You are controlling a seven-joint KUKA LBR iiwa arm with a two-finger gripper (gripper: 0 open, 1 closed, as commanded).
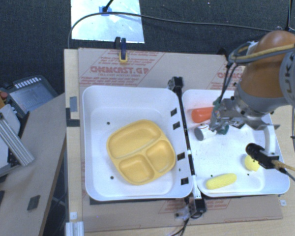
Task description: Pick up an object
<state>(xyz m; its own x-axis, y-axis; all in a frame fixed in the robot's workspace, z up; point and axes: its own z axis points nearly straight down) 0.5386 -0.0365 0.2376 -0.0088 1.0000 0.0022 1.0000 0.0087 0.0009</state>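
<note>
Hand [220,127] over right bin [280,183] – grip state unclear. Orange piece [202,114] at its 10 o'clock – likely light, smooth, slippery; pinch across its narrow middle.

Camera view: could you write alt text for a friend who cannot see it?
A grey and orange robot arm reaches from the right over the right bin, its tool low near an orange object and a small grey one. Two yellow objects lie nearer the front; the left bin holds a yellow divided tray.
</note>
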